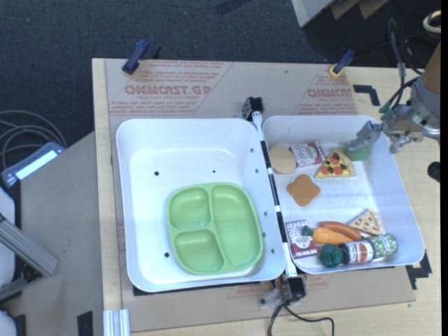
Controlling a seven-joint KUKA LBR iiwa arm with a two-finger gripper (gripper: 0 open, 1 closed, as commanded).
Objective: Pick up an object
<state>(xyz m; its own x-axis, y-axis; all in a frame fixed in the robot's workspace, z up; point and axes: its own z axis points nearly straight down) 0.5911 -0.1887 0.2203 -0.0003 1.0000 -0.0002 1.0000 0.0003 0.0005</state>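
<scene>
End effector [365,138] over the far right corner of the right bin [406,194], just beside the pizza slice [336,165]. Cannot tell how far open, nor whether anything is held. Other candidates lying in the same bin: round cookie [283,159], carrot [334,232], can [369,248]. Green plate [213,228] alone in the left bin [140,187].

Risks from here, as a judgement: closing too near the bin wall and catching the rim; sliding off the flat pizza slice; pushing it against the packet [306,153] instead of lifting.
</scene>
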